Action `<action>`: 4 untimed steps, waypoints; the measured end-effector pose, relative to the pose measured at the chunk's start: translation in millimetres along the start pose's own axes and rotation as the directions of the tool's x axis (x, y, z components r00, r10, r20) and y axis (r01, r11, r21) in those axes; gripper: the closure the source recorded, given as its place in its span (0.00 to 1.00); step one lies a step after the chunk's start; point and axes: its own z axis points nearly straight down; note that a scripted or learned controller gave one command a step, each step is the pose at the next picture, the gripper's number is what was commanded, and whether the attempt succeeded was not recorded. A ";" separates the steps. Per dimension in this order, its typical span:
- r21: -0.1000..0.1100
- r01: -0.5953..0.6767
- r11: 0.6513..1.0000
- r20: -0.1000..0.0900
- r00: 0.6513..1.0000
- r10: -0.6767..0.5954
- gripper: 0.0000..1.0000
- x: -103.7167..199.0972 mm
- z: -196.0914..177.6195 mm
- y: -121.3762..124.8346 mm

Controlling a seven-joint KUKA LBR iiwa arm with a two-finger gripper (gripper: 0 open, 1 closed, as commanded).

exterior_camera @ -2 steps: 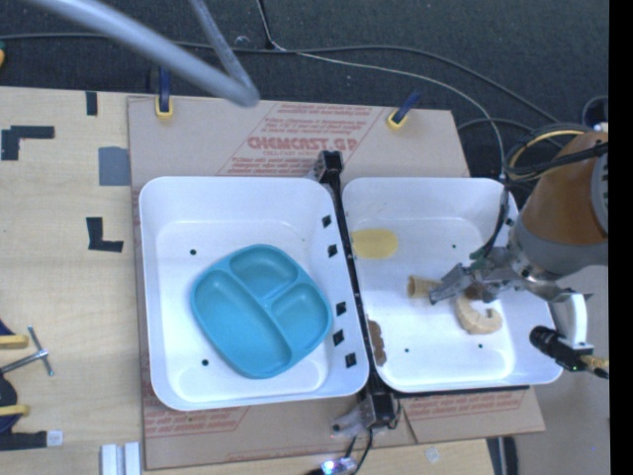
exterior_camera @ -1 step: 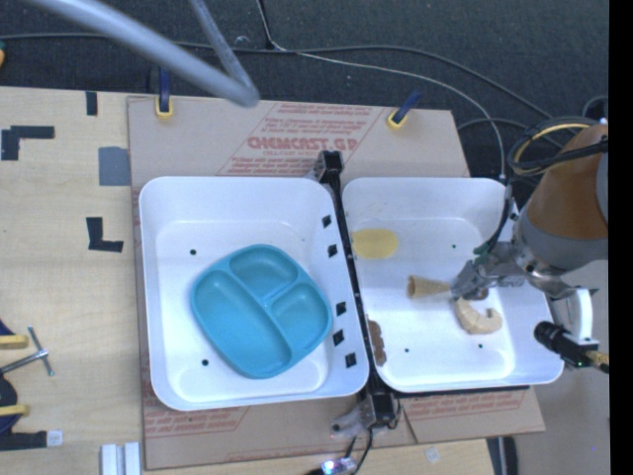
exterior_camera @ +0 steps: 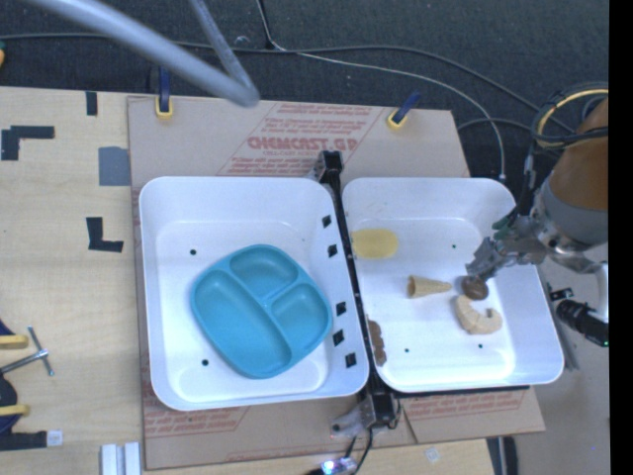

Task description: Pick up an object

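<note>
My gripper [exterior_camera: 482,270] is low in the right bin [exterior_camera: 435,364], near its right wall. Its tip is right at a small brown lump [exterior_camera: 476,288]; whether it grips that lump cannot be made out. A tan cone-shaped piece [exterior_camera: 427,286] lies just left of the lump. Just below the gripper rests a curved beige piece [exterior_camera: 477,318]. A flat yellow round piece [exterior_camera: 375,243] sits near the bin's left wall. Small dark brown bits [exterior_camera: 375,337] lie along that same wall lower down.
The left bin [exterior_camera: 168,216] holds a blue divided plate [exterior_camera: 260,309]. A black divider strip [exterior_camera: 341,265] runs between the bins. The arm's body [exterior_camera: 579,201] stands over the right rim. Cables [exterior_camera: 475,117] cross the bench behind the bins.
</note>
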 end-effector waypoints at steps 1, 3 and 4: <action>0.002 0.000 1.000 -0.001 1.000 0.000 1.00 0.1 -22.0 0.5; 0.004 0.001 1.000 -0.001 1.000 -0.001 1.00 105.0 -18.8 32.6; 0.003 0.005 1.000 -0.002 1.000 -0.005 1.00 162.2 -24.6 48.4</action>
